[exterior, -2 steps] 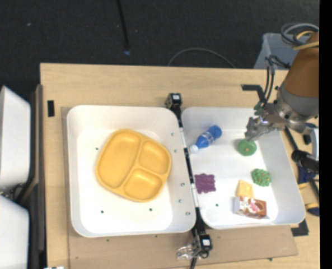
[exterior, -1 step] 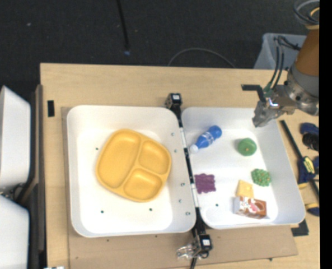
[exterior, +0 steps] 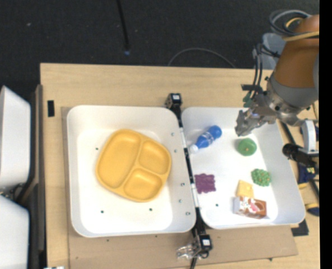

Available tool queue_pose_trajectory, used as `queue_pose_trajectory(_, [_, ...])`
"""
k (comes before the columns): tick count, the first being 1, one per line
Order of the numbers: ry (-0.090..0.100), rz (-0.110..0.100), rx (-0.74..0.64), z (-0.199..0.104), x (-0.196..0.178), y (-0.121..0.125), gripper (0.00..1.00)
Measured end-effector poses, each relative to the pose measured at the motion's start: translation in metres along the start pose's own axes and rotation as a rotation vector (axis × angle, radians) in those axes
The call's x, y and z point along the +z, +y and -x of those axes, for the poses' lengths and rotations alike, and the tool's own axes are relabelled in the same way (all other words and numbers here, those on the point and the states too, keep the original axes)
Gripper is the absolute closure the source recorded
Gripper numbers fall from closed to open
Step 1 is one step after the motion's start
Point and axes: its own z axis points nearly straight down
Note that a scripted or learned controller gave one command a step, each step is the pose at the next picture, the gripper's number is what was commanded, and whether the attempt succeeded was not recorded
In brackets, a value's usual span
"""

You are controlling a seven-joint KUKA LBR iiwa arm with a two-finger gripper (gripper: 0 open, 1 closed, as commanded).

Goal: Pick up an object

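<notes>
On the desk [exterior: 54, 77], the left bin [exterior: 76, 206] holds a yellow divided plate [exterior: 133, 164], broad, stiff and hard to pinch except at its rim. In the right bin [exterior: 289, 206] lie the likelier candidates. A blue bottle [exterior: 207, 137] rests on its side at the far left; it looks light but smooth and round, so it may roll; take it across the body. Nearer is a purple piece [exterior: 204, 183], small and flat. Right of these lie a green round object [exterior: 246, 147], a yellow and red packet [exterior: 248, 201] that is probably soft and crinkly, and a knobbly green piece [exterior: 261, 176]. The pincer [exterior: 247, 123] hangs just over the far side of the green round object, nothing visibly between its fingers; whether it is open or closed I cannot tell, since dark wrist parts blur together there. The arm's upper part is cut off at the right.
</notes>
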Motion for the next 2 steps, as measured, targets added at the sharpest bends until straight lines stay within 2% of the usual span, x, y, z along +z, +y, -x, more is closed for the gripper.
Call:
queue_pose_trajectory(1, [0.0,0.0,-0.001,-0.055,0.009,-0.022,1.0])
queue_pose_trajectory(2, [0.002,0.001,-0.003,-0.109,0.001,-0.035,1.0])
